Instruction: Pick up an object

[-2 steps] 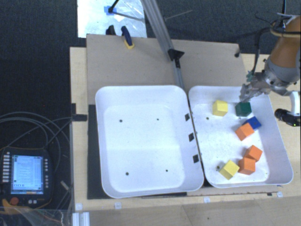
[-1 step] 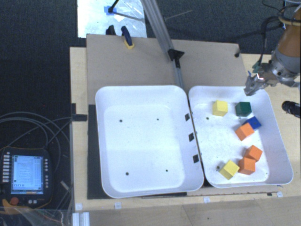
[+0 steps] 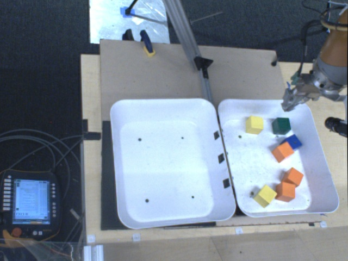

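The right bin (image 3: 321,200) holds several small blocks: a yellow one (image 3: 254,125) and a dark green one (image 3: 281,126) near the back, a blue one (image 3: 293,142) touching an orange one (image 3: 282,151), and two more orange ones (image 3: 293,176) (image 3: 285,191) beside a second yellow one (image 3: 265,196) at the front. My gripper (image 3: 289,103) hangs over the bin's far right corner, just above and right of the green block. Nothing is visible between its fingers.
The left bin (image 3: 163,162) lies beside the right one, with black clips on the shared rim. A grey pole (image 3: 182,23) slants across the cardboard at the back. A teach pendant (image 3: 30,203) and cables lie at the left.
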Controlling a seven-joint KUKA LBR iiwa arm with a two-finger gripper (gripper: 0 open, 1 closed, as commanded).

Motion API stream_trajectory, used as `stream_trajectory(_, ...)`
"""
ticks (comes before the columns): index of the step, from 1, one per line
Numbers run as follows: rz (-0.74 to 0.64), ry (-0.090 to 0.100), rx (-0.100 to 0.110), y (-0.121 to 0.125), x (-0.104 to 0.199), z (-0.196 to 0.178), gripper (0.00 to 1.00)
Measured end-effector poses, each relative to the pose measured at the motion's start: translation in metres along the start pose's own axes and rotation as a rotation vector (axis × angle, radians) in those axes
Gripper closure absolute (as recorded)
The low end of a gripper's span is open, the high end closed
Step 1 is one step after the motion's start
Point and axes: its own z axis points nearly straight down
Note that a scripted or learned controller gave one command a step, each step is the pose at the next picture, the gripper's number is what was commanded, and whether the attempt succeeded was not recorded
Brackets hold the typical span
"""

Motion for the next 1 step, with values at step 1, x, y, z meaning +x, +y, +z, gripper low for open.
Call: stream_trajectory(1, -0.005, 0.003, 0.004, -0.0072, 0.0538, 0.0047, 1.00)
